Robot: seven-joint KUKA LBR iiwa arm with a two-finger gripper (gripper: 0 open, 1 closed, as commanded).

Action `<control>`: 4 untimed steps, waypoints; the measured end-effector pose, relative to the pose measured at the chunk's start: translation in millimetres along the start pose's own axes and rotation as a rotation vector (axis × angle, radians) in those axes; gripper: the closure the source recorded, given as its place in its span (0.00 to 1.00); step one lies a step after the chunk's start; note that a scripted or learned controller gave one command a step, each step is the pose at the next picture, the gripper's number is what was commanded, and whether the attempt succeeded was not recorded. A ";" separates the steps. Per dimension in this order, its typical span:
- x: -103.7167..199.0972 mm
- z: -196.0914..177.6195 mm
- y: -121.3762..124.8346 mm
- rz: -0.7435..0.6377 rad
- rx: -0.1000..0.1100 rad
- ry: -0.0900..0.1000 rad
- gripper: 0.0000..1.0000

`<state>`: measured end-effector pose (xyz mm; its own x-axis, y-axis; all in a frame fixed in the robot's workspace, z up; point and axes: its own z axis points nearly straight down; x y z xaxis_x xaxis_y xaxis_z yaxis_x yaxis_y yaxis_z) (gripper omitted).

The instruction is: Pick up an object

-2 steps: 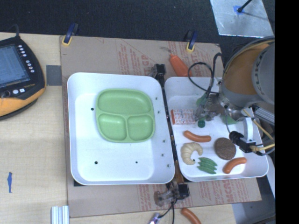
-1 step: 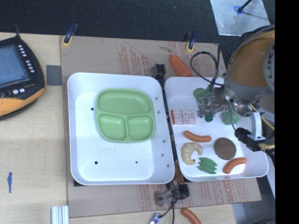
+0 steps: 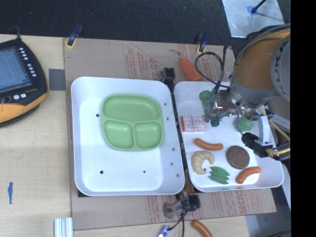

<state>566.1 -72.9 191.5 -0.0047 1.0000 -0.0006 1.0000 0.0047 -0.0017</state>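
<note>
My gripper [image 3: 215,111] hangs over the back half of the right bin [image 3: 276,181], under the grey and orange wrist. Just left of it lies a small pink and white box [image 3: 193,124]. A small green piece [image 3: 215,122] sits right below the gripper, and I cannot tell if it is held. A green round piece [image 3: 204,97] and another one [image 3: 244,125] flank the gripper. Nearer the front lie an orange sausage [image 3: 208,144], a croissant [image 3: 202,161], a green pea pod [image 3: 219,174], a brown cookie [image 3: 238,157] and a second sausage [image 3: 248,174].
The left bin [image 3: 89,181] holds a green divided plate [image 3: 132,121]. A carrot [image 3: 189,69] lies on the cardboard behind the right bin, and another sausage [image 3: 202,227] in front of it. A teach pendant [image 3: 17,83] rests at the far left. Cables loop behind the gripper.
</note>
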 end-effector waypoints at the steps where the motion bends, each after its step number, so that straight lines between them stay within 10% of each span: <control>1: 25.3 -47.9 -0.8 0.000 0.000 0.001 1.00; 3: 132.5 -22.7 -43.5 -0.003 0.003 0.000 1.00; 4: 90.9 -24.2 -25.9 0.002 0.001 0.000 1.00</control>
<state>539.8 17.9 215.7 -0.0023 1.0000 -0.0007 1.0000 0.0023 -0.0023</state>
